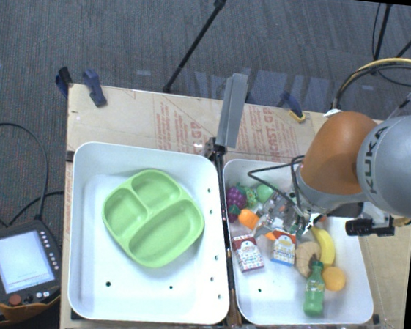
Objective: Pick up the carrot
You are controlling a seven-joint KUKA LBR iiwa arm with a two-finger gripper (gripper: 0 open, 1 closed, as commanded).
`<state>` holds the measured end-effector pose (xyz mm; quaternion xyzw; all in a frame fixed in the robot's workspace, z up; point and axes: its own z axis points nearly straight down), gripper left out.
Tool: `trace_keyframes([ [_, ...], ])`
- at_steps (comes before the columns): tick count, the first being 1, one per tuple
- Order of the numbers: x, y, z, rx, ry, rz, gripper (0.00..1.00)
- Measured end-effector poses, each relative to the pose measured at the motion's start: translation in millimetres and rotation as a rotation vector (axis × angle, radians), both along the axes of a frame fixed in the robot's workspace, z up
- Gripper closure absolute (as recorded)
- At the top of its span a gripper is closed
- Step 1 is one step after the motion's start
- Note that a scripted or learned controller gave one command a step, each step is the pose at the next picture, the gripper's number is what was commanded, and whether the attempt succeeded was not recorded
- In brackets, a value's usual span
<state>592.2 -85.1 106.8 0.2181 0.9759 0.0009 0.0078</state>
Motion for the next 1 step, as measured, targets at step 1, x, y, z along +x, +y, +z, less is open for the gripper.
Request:
trace_keyframes([
  [1, -51.4, 64.4, 81.5, 0.005, 0.014, -0.218, 1.0],
])
